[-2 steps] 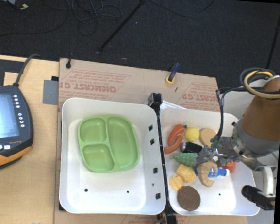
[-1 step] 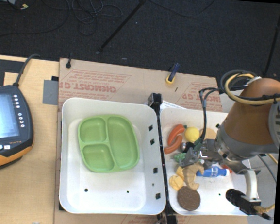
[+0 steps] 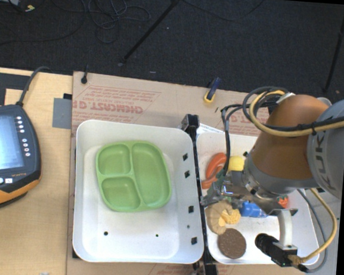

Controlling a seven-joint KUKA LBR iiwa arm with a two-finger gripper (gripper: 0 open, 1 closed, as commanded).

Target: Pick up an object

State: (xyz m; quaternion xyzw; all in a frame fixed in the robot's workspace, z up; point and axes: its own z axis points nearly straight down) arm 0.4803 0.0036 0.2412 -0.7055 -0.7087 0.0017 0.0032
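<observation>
Poised over the right bin [image 3: 306, 247], the end effector [image 3: 222, 191], its grip state impossible to tell, hangs just above a yellow object [image 3: 231, 216] at five o'clock.

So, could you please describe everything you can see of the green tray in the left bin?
The green tray is a light green, plastic-looking dish with rounded corners and three compartments: two smaller ones on the left and a longer one on the right. It lies flat and slightly rotated on the floor of the left bin, and nothing else touches it.
</observation>
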